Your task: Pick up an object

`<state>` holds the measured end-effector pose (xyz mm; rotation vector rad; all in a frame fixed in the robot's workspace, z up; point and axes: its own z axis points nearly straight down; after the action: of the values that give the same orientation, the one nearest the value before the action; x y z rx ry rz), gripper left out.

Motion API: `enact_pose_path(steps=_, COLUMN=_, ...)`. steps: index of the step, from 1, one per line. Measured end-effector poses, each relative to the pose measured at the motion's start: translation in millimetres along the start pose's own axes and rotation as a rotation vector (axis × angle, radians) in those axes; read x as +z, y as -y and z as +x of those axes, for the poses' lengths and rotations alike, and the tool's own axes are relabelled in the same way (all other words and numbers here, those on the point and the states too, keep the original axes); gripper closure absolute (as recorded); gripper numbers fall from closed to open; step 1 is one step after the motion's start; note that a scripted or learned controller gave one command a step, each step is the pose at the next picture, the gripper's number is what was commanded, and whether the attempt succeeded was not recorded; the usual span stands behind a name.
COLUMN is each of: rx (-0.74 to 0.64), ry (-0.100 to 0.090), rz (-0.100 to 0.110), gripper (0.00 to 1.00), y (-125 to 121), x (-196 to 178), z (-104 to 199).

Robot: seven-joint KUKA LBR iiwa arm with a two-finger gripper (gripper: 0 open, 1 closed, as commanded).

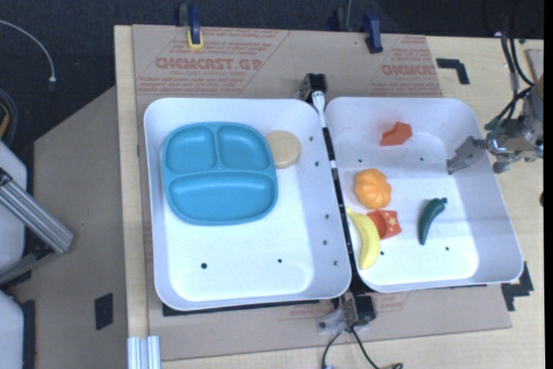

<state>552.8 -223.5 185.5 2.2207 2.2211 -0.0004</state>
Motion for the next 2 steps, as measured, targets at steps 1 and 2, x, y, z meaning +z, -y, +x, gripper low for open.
enact_pose_path(steps=1, rx=-0.001, ry=-0.004, rz=0.007, gripper=0.00, y=2, x=57, z=11)
enact_pose_path(steps=2, rx=-0.001, ry=-0.005, rz=0.006, gripper=0.00, y=3, x=104, z=12)
